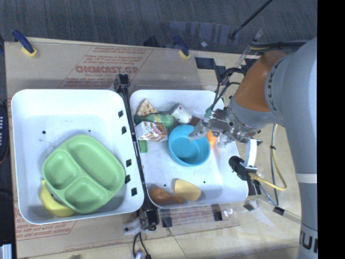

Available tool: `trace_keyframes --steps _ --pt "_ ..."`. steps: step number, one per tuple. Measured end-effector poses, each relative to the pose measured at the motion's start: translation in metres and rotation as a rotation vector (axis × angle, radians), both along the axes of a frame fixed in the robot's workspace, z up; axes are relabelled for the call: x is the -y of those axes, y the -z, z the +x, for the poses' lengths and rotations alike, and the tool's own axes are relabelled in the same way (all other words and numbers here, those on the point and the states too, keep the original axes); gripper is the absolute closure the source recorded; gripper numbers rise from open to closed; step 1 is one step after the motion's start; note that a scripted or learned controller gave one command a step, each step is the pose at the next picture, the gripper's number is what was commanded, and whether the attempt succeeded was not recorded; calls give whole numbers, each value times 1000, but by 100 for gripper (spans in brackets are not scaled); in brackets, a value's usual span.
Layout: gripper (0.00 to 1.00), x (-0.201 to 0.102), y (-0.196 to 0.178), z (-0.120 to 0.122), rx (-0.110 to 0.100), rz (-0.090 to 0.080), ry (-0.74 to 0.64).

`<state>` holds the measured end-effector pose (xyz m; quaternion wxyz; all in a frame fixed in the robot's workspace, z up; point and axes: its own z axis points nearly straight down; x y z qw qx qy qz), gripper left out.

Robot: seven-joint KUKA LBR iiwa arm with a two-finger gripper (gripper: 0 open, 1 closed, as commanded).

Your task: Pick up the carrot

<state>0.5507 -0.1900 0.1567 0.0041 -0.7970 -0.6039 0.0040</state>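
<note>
A small orange piece, which I take to be the carrot (211, 139), shows at the right rim of the blue bowl (188, 145) in the right bin (161, 171). Most of the carrot is hidden under the gripper. My gripper (208, 129) hangs low directly over it, at the bowl's right edge, with the grey wrist and orange band (256, 88) behind it to the right.
In the right bin, a green bottle (160, 120), a snack packet (151, 131), a cracker wedge (144, 108) and a white cup (180, 112) lie at the back left. A tan piece (187, 189) and a brown piece (164, 196) lie at the front. The left bin holds a green divided plate (83, 171) over a yellow item (51, 203).
</note>
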Motion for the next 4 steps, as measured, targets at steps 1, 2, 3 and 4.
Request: trace_keyframes --steps 1,2,3,4 --pt "0 8 64 13 6 -1 52" --pt "0 15 -40 44 12 -3 -122" --pt "0 12 45 38 -4 2 -105" --pt "100 13 31 39 -4 -1 -115"
